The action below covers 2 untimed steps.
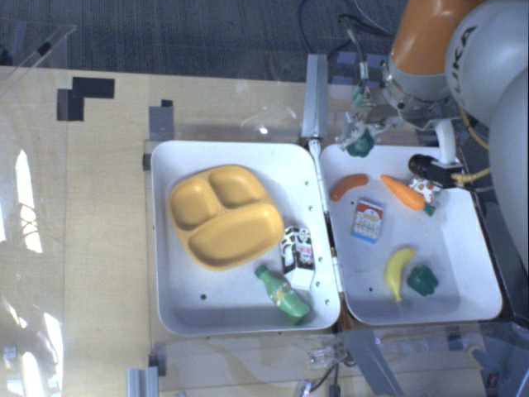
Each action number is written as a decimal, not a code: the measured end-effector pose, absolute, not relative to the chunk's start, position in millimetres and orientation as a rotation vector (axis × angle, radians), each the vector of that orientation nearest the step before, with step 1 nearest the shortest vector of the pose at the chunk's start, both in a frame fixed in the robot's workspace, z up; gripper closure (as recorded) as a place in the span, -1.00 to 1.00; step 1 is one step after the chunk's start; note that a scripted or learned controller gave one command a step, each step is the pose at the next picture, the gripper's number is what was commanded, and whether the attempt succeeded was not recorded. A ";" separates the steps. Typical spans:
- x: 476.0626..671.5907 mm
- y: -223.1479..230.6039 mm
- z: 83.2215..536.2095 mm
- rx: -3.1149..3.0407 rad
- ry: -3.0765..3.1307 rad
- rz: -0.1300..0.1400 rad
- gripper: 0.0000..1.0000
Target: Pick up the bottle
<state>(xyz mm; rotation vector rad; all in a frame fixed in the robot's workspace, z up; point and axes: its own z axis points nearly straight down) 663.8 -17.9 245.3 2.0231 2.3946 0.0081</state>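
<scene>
Wooden bench (pixel 83 246), dark ribbed floor beyond. Green bottle (pixel 283 294) lies near edge, left bin (pixel 165 304). Gripper (pixel 360 136) far, right bin (pixel 483 296); clamping small teal object (pixel 359 145).

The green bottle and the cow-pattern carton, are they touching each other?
Cannot tell. In the camera view the green bottle lies right below the cow-pattern carton in the left bin, its neck reaching the carton's lower corner, with no plain gap or contact.

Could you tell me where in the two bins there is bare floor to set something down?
Left bin: free along the near-left floor, below the yellow tray and left of the green bottle; crowded near the milk carton. Right bin: a bare patch between the sausage, card and banana; crowded around the carrot.
</scene>
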 end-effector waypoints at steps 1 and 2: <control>669.0 52.1 184.7 2.431 1.987 0.003 1.00; 669.0 101.2 185.3 2.776 1.469 0.005 1.00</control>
